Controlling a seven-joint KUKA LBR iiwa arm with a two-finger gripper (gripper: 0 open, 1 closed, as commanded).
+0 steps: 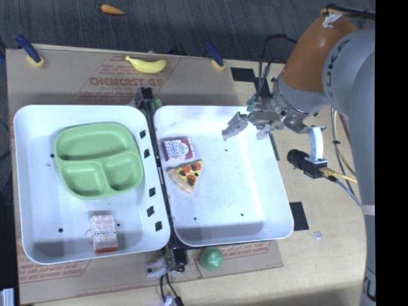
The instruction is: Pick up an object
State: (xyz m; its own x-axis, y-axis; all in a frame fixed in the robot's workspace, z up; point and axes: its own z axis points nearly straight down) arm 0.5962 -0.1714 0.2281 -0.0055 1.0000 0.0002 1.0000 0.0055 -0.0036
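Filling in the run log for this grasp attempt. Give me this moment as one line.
pincer over right bin's upper edge, holding nothing | pizza slice and red packet in right bin's left part | green tray in left bin

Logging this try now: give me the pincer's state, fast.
Pincer: over the right bin's upper edge, nothing seen between its tips; open or shut cannot be told from this view.
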